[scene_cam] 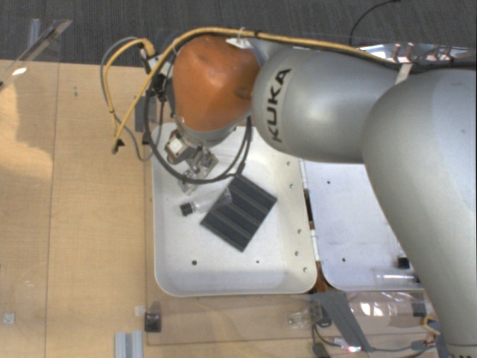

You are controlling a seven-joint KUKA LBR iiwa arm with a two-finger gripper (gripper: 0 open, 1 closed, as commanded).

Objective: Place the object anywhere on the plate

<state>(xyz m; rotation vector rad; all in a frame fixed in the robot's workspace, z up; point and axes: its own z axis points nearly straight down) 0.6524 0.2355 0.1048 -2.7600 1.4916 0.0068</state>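
We are seeing the gripper (195, 171), grip state unclear, hovering beside the dark ribbed plate (239, 212) and a small black object (186, 209) in the left bin (223, 278).

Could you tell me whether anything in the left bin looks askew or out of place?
The dark ribbed plate lies at a slant to the walls of the left bin, not squared with them. A small dark object sits on the bin floor just left of it, not on it.
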